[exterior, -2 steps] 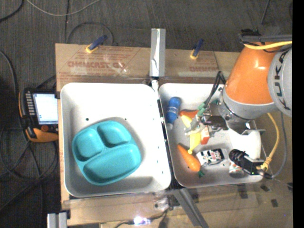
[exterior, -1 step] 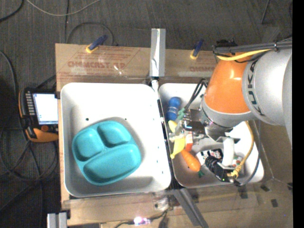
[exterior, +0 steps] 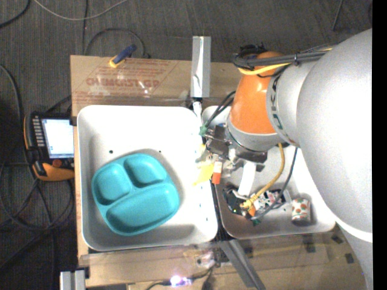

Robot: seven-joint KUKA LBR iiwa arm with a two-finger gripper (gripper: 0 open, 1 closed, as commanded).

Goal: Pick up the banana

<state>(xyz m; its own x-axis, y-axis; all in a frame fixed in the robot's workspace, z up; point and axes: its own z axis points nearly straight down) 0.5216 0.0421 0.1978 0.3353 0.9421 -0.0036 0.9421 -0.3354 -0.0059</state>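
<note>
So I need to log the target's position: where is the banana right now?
The banana sits near the middle of the camera view, at the right wall of the left bin, just below the end effector and right of the teal divided tray.

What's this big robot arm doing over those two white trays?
The arm is trying to pick up a banana. Its end effector hangs over the divide between the two bins, and the yellow banana sits right beneath it at the left bin's right wall. Whether it has a grip is unclear. A teal divided plate lies in the left bin; small clutter lies in the right bin.
</note>
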